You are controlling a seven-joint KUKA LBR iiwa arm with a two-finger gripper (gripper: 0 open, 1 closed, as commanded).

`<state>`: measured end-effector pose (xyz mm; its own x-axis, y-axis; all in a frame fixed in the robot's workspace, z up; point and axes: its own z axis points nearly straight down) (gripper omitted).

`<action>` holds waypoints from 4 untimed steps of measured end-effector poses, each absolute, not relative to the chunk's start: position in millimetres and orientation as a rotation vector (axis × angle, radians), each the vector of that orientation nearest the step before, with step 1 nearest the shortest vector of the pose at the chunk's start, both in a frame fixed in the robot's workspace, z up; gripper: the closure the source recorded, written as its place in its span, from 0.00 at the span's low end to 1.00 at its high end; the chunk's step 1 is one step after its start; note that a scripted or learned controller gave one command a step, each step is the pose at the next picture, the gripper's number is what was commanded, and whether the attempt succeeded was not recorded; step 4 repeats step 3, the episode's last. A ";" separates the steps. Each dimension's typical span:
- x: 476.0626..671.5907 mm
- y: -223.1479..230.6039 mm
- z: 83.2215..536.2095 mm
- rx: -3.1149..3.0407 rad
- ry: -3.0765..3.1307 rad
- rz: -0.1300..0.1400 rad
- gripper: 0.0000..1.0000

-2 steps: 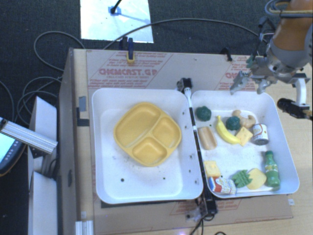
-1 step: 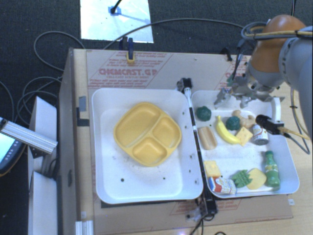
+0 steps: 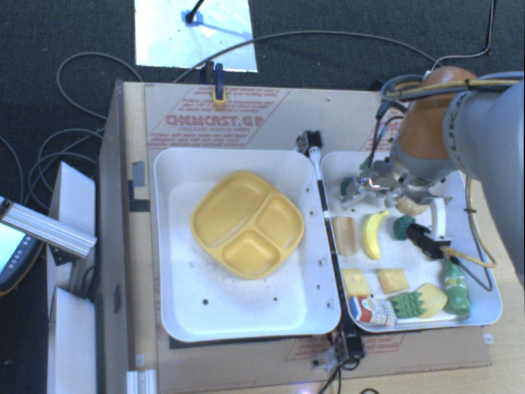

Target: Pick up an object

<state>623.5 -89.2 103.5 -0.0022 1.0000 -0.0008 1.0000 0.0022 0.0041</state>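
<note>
Camera view, contents by descending size. Bench (image 3: 238,109): brown cardboard sheet with red lettering, bearing two shallow white bins side by side. Left bin (image 3: 180,302): holds one yellow compartment plate (image 3: 248,223), three sections, lying flat near the middle. Right bin (image 3: 484,306): holds the small items. Arm (image 3: 484,117): grey, orange band above the wrist, reaching in from the right over the far part of the right bin. Gripper (image 3: 367,184): low over the far left part of the right bin, just beyond the banana; whether its jaws stand apart or together cannot be told, and nothing is seen held.

Small items, right bin:
- banana (image 3: 373,234), yellow, lying lengthwise near the middle;
- green bottle (image 3: 456,290), near the right wall;
- tan bread slice (image 3: 344,235), beside the banana, by the left wall;
- two yellow crackers (image 3: 392,281), near the front;
- red and white packet (image 3: 373,309), at the front wall;
- green toy piece (image 3: 405,304), touching the packet.
</note>
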 end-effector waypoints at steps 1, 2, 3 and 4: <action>589.2 -105.5 89.3 2.213 2.215 0.014 0.00; 589.2 -105.3 98.6 2.213 2.216 0.014 1.00; 591.4 -19.3 231.5 2.215 2.224 0.006 1.00; 591.4 -19.3 231.5 2.215 2.224 0.006 1.00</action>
